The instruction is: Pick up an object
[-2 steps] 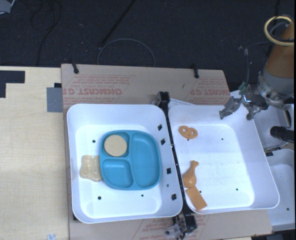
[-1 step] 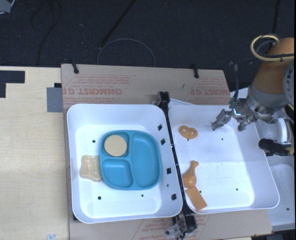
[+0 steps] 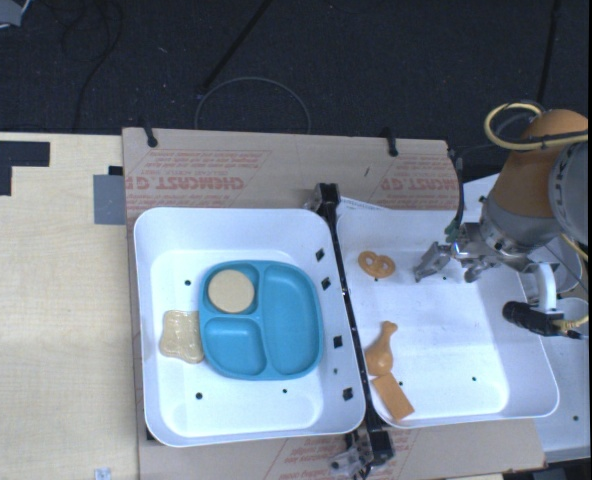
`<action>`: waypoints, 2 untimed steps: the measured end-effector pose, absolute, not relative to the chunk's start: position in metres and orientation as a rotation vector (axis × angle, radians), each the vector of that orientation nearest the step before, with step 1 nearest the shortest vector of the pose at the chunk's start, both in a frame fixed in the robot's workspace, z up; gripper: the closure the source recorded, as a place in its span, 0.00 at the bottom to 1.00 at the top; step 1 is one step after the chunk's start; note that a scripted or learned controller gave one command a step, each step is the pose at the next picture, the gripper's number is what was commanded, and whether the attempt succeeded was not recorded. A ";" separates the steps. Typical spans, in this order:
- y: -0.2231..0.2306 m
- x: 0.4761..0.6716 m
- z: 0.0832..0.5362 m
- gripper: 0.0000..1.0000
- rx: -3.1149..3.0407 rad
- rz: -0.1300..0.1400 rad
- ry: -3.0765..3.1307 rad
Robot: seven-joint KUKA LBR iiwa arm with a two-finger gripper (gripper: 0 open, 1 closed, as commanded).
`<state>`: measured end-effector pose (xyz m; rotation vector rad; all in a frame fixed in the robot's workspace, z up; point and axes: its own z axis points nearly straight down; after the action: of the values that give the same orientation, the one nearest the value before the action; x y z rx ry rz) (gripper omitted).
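Faintly, mirrored red lettering (image 3: 199,181) runs across the cardboard (image 3: 276,168) behind both bins

Setting: a robotics laboratory test cell. Indicators: a grey industrial arm (image 3: 541,193) with an orange band is mounted at the right of a bench (image 3: 46,318) with a pale wood-grain top. Two shallow white bins (image 3: 156,268) sit side by side on a printed cardboard sheet (image 3: 276,173). Black cables (image 3: 251,93) run loose over dark carpet behind the bench. The bins contain toy food props and a blue divided tray (image 3: 276,323), not real kitchenware
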<state>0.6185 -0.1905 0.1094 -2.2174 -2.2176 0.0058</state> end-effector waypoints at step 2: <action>-0.189 0.619 0.098 1.00 -2.219 0.003 -2.220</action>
<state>0.6188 -0.1894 0.0979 -2.2193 -2.2198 0.0029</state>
